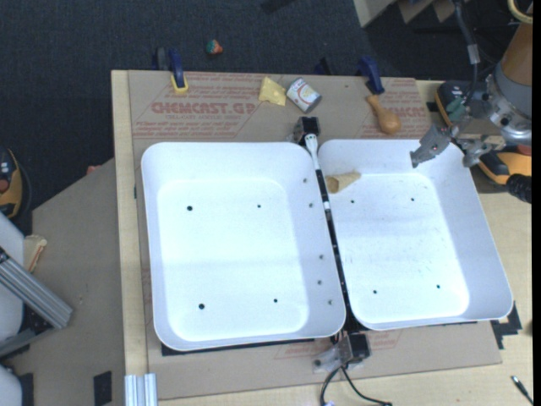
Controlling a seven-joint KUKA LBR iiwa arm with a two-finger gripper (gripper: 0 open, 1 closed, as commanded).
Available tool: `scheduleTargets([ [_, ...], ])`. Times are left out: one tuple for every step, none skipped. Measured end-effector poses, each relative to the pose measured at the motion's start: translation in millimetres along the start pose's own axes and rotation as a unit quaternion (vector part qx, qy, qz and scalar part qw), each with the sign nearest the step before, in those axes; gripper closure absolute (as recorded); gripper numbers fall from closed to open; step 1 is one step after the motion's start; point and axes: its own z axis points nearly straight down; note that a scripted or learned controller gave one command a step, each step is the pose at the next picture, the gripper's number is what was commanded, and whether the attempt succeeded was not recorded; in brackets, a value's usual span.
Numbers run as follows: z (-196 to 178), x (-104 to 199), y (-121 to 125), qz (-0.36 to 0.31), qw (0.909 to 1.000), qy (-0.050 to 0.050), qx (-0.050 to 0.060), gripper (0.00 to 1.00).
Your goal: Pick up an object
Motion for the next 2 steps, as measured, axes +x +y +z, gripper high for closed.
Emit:
scheduleTargets([
  [-11.0, 0.1, 0.7, -0.001, 1.0000, 0.000, -0.002, 1.00],
  [-95.8, -62.5, 0.5, 0.003, 1.0000, -0.003, -0.005, 1.00],
])
